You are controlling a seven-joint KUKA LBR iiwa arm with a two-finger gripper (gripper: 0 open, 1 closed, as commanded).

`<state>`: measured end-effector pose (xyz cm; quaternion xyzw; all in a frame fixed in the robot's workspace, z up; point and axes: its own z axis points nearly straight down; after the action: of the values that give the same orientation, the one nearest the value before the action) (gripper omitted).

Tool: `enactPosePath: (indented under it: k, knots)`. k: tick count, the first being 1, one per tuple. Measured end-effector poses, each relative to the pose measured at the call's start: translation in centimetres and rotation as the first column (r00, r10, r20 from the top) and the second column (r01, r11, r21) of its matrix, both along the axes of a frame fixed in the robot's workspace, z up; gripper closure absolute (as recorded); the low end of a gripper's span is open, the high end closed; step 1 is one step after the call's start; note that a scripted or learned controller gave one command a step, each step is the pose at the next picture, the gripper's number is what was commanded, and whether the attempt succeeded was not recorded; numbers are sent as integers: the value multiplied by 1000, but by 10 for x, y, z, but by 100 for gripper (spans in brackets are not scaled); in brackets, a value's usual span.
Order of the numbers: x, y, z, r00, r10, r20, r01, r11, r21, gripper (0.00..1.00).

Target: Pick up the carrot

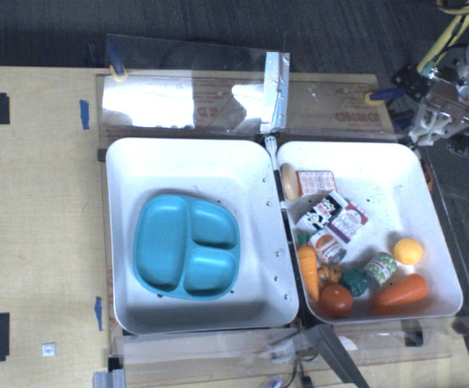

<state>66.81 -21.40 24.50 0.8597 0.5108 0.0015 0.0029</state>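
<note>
An orange, elongated carrot (308,272) lies along the left wall of the right bin (396,162), at its near left. A second tapered piece, red-orange (399,293), lies at the bin's near right; I cannot tell for sure which of the two is the carrot. My gripper (430,126) hangs outside the bin, just beyond its far right corner, well away from both pieces and with nothing held.
Around the carrot are a red tomato (335,299), a green piece (353,281), a small can (380,268), a yellow ball (408,251) and several small cartons (331,214). The left bin (137,164) holds a blue divided plate (188,246).
</note>
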Motion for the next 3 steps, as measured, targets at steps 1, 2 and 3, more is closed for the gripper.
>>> enactPosePath:
  k: [1, 2, 3]
  knots:
    - [-2, -1, -37, 984, -178, -11, 178, 984, 4, 100]
    - [-6, 1, -37, 790, -613, -7, 613, 790, 3, 100]
    - [-15, -7, -58, 648, -762, -11, 762, 648, 2, 100]
